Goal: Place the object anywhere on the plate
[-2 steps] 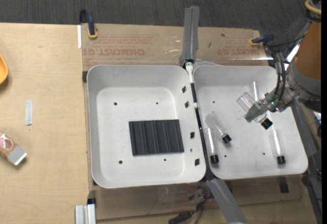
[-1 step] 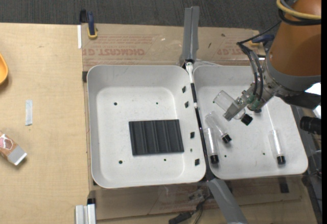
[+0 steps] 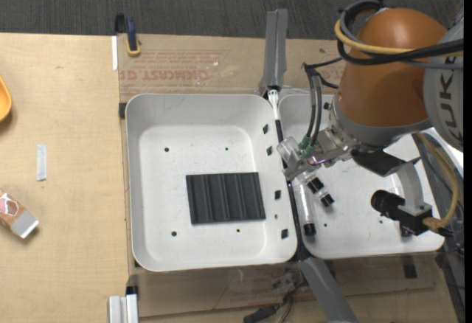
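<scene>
The plate (image 3: 225,198) is a dark, ribbed rectangle lying flat in the middle of the left bin (image 3: 147,167), with nothing on it. My gripper (image 3: 302,158) hangs over the left rim of the right bin (image 3: 354,237), just right of the wall between the two bins. It is about a hand's width to the right of the plate. A small shiny cluster with green and pink glints sits at its tip, and I cannot tell whether that is a held object. Small black pieces (image 3: 321,192) lie on the right bin's floor just below the gripper.
Another small black piece (image 3: 308,228) lies near the right bin's left wall. The arm's orange band (image 3: 391,71) covers the right bin's back half. On the wooden bench to the left lie a small grey strip (image 3: 42,162) and a wrapped item (image 3: 16,215).
</scene>
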`<state>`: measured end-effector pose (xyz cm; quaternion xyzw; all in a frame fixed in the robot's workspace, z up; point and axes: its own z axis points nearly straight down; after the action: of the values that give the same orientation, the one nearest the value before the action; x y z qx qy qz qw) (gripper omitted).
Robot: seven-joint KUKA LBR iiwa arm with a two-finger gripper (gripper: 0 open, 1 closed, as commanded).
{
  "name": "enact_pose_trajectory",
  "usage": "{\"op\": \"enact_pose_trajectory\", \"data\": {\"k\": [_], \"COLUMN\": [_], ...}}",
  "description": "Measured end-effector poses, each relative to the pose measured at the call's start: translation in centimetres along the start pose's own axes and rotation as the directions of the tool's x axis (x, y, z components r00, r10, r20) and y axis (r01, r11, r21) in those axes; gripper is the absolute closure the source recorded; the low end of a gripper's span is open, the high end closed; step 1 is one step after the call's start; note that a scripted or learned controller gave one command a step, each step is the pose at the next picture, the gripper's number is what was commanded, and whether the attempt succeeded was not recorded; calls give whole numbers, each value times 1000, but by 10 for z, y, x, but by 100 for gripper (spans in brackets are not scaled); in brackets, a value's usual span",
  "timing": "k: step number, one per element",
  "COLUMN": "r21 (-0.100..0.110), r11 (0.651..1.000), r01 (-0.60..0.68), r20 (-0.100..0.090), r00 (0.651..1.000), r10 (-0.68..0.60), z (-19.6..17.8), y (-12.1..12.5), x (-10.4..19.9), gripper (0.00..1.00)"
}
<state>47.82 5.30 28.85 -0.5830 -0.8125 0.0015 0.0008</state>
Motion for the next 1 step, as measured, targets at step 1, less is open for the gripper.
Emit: {"op": "enact_pose_trajectory", "data": {"k": [1], "r21": [2], "r11": [1000], "r01": [-13], "r20": [0], "r00": [1000], "r10": [13], "z": [23], "y": [17], "x": [52], "gripper": [100]}}
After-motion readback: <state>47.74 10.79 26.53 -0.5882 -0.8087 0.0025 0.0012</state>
